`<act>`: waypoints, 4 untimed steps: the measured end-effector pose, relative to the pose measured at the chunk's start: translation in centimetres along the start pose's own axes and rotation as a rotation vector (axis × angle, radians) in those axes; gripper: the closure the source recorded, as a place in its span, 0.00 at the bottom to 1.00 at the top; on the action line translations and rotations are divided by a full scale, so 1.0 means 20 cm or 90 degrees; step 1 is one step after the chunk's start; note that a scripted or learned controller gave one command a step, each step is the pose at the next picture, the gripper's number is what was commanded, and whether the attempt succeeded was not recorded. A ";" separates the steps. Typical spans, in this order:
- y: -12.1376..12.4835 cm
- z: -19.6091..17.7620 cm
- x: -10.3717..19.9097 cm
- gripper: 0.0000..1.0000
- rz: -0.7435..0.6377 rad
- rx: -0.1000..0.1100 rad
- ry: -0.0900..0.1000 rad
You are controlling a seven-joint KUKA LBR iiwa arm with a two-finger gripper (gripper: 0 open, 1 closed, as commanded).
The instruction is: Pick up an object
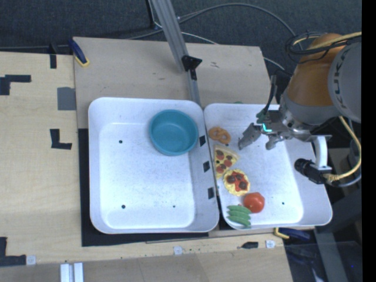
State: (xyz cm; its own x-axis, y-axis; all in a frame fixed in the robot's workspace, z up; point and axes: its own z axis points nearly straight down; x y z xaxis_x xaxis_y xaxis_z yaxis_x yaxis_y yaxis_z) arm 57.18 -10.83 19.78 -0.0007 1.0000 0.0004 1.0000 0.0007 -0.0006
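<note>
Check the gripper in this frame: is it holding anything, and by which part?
Nothing is held. The gripper hangs open over the right bin, no object between its fingers; the toy foods lie apart to its left.

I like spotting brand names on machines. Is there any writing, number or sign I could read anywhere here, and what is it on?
No text reads clearly.
Dark letters run down the grey arm at the picture's right edge, cut off and too blurred to read.
The white bins, blue bowl and toy food carry no writing.

The grey, rounded metal arm [346, 81] at the frame's right edge carries a broad orange band [314, 87] above its wrist. Yellow and black cables loop around it. The dark two-finger gripper [258, 137] shows a small teal light near its base.
</note>
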 end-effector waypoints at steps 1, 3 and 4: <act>0.00 0.00 0.00 0.00 0.000 0.000 0.000; 0.00 0.53 0.04 0.00 0.000 -0.005 0.000; 0.01 0.47 0.05 1.00 -0.001 -0.008 0.000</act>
State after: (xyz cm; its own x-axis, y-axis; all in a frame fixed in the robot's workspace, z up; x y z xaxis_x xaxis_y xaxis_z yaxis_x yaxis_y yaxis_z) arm 57.34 -9.92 10.44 -0.0027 1.0000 0.0004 0.9999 0.0027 0.0116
